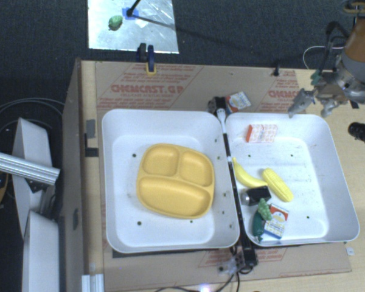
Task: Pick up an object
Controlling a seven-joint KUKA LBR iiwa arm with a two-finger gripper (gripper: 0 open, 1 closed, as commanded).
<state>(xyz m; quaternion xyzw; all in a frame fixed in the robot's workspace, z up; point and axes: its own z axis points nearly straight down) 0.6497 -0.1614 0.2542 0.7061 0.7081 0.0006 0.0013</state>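
Note:
The right bin (328, 157) holds a small red-and-white box (261, 132) near its far wall, a yellow banana (247, 176), a yellow corn cob (278, 184), a dark small object (256, 194), a green toy (261, 215) and a small colourful carton (276, 221). My gripper (313, 104) hangs above the bin's far right corner, over the cardboard edge, with its two fingers spread open and nothing between them. It is well apart from all the objects.
The left bin (118, 163) holds a yellow divided plate (173, 179). A small wrapped item (237, 101) lies on the cardboard behind the bins. A metal sheet (132, 16) with a green object lies at the far back. Cables run at the left.

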